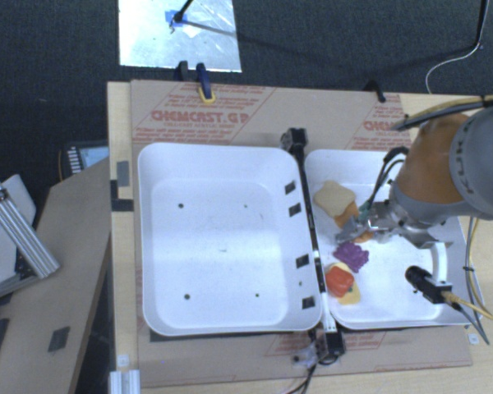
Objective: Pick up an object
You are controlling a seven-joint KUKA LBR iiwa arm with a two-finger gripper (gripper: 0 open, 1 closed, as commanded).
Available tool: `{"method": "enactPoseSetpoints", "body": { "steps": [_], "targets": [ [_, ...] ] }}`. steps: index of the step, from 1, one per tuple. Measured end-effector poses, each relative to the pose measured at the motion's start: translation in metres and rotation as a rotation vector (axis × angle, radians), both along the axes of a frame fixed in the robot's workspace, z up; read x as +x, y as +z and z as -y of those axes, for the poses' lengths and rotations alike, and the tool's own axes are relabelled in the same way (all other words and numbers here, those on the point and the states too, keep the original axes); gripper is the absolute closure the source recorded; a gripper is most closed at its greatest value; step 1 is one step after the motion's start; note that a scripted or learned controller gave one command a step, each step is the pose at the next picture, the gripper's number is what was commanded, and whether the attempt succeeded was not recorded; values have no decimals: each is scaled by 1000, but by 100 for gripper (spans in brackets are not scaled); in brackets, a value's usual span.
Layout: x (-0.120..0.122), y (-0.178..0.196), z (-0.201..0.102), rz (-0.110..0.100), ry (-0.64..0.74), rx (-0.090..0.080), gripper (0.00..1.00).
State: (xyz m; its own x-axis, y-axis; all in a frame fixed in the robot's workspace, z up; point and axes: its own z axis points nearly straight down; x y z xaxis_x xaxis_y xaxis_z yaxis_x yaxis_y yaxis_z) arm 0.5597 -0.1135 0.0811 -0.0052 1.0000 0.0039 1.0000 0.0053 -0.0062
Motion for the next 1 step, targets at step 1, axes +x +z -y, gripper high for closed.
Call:
{"method": "enactPoseSetpoints", "body": {
  "steps": [1],
  "targets": [
    [4,14,3,9,-2,-4,100]
  ]
}}
